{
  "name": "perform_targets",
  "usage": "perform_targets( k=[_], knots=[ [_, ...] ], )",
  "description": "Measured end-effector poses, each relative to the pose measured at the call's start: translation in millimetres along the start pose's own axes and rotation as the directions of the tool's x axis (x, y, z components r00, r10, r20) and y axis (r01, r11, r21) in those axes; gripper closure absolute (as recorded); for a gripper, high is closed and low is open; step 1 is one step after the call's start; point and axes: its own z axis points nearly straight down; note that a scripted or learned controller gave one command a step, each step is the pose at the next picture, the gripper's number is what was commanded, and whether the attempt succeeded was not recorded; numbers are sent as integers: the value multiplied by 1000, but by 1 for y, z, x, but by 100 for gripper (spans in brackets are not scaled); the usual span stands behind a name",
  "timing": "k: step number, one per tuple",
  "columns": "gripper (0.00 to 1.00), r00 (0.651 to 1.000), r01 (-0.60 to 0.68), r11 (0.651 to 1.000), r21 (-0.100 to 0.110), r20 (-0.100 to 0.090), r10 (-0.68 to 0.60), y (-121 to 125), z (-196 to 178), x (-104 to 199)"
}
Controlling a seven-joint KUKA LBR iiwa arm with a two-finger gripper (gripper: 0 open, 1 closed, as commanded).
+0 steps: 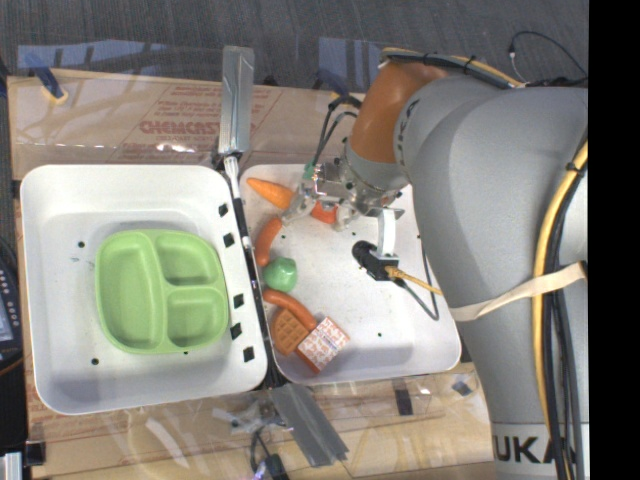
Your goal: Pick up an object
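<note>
My gripper point(318, 196) is low over the far part of the right bin point(420, 340), under the grey arm with its orange band point(385, 118). A small orange-red piece point(323, 211) lies right at the gripper's tip; whether it is held is hidden. An orange carrot point(268, 190) lies just left of the gripper. Along the bin's left side lie another orange piece point(268, 238), a green ball point(281, 271), a red-orange sausage point(283, 301), a brown waffle point(290, 330) and a pink checkered block point(323, 342).
The left bin point(50, 218) holds a green divided plate point(160, 290). A black divider with clips point(240, 258) runs between the bins. A black cable fitting point(368, 258) with a yellow wire hangs over the right bin's middle. The arm's body covers the right side.
</note>
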Motion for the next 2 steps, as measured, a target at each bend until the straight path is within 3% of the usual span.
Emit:
perform_targets(
  k=[1, 2],
  knots=[
    [100, 1000, 6, 1000, 5, 0, -6, 0, -8, 0],
    [100, 994, 110, 994, -10, 0, -110, -41, -109, 34]
  ],
)
